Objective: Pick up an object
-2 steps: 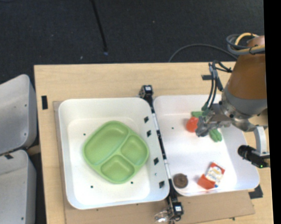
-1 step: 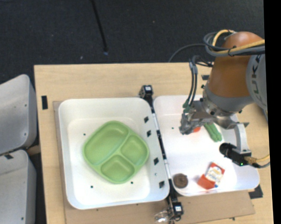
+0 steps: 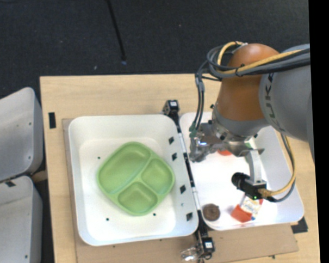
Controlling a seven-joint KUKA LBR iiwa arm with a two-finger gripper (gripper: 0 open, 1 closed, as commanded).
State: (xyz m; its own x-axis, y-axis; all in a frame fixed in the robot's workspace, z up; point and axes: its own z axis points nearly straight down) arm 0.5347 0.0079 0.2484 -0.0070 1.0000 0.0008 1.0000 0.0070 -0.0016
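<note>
The arm's orange-banded wrist hangs over the right bin (image 3: pixel 285 207), and my gripper (image 3: pixel 201 148) points down near that bin's left wall. A small orange-red object (image 3: pixel 224 151) peeks out just right of the gripper, mostly hidden by the wrist. A brown round object (image 3: pixel 211 211) lies at the bin's front left. Beside it, to the right, lies a red and white object (image 3: pixel 243 212).
A green divided plate (image 3: pixel 135 178) lies in the middle of the left bin (image 3: pixel 84 159). A black fitting with cables (image 3: pixel 244 183) hangs off the arm above the right bin's front. Black clips line the wall between the two bins.
</note>
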